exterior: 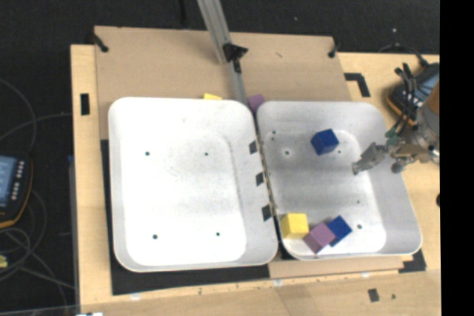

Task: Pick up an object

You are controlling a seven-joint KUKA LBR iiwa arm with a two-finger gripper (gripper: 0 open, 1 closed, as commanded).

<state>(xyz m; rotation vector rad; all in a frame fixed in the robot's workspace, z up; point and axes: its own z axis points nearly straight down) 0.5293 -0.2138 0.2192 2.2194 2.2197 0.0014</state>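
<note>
Two fingers (378,159) stood spread apart with nothing between them, hovering over the right bin (385,233) near its right wall. Nothing had been lifted yet; the whole pick seemed left to do. Nearest lay a blue cube (324,141), just left of the fingers, squarish and bright. Farther off, by the bin's front wall, sat a yellow block (294,224), a purple block (320,236) and a second blue block (340,228).
</note>
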